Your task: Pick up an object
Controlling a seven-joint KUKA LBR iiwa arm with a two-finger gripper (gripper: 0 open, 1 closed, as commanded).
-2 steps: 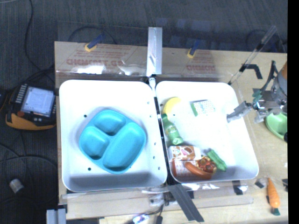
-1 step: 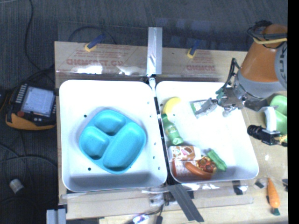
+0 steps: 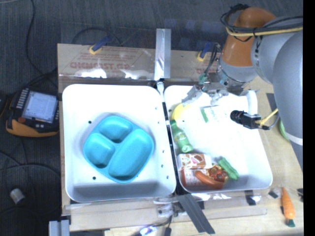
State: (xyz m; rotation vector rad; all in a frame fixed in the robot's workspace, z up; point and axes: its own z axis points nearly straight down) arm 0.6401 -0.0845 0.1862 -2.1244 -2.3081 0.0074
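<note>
My gripper (image 3: pixel 202 98) hangs over the back of the right bin (image 3: pixel 256 146), its fingers spread open with nothing between them. Just left of and below it a yellow banana-shaped object (image 3: pixel 177 113) lies against the bin's left wall. A green bottle (image 3: pixel 181 138) lies further forward along that wall. A small white and green card (image 3: pixel 209 114) lies on the bin floor right below the gripper. At the bin's front sit a printed snack packet (image 3: pixel 201 169) and a green oblong object (image 3: pixel 228 167).
The left bin (image 3: pixel 74 102) holds a blue divided plate (image 3: pixel 118 147). A black cylinder (image 3: pixel 242 117) on the arm juts over the right bin. An orange tool (image 3: pixel 288 206) lies outside at the front right, a handheld screen (image 3: pixel 37 108) at the left.
</note>
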